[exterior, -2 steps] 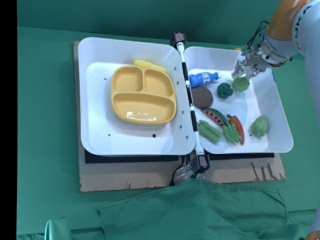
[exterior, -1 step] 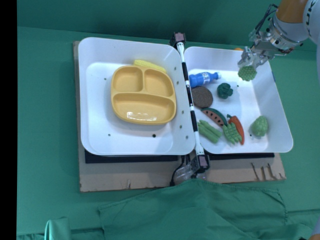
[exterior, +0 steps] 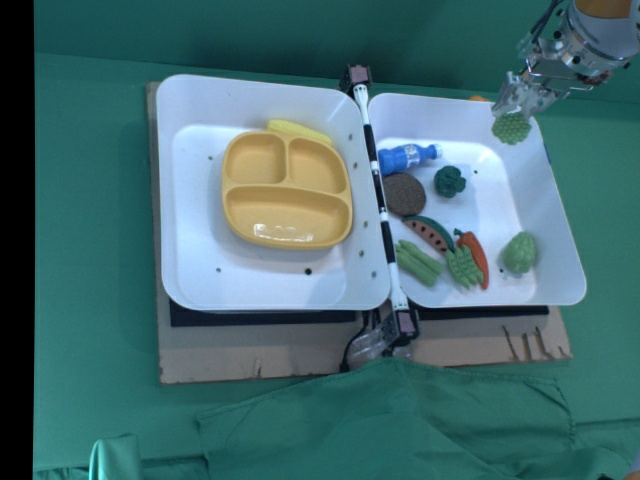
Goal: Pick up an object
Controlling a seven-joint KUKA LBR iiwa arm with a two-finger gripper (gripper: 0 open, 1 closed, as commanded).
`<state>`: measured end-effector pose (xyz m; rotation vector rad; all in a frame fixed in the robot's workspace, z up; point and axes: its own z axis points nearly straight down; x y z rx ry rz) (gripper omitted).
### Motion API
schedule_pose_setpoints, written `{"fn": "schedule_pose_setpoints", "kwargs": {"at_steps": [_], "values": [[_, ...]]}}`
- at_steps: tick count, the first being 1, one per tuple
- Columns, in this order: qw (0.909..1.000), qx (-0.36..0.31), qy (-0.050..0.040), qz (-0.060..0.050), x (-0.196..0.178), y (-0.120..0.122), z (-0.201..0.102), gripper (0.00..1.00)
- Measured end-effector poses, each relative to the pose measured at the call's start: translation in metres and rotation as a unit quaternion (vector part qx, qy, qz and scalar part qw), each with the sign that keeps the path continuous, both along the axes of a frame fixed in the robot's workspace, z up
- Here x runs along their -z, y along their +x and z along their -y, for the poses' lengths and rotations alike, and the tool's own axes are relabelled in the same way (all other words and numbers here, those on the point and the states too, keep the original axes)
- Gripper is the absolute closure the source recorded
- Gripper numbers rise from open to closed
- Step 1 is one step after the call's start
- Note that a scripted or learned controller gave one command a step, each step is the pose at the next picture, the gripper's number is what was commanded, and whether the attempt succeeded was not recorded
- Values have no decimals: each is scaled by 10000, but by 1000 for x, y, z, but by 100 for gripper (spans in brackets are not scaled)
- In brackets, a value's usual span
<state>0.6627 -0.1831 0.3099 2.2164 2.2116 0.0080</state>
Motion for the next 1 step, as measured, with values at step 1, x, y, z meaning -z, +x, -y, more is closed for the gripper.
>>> {"fn": "schedule_pose_setpoints", "kwargs": {"at_steps": [1], "values": [[10000,2,-3,10,-68,-3,-1,100]]}}
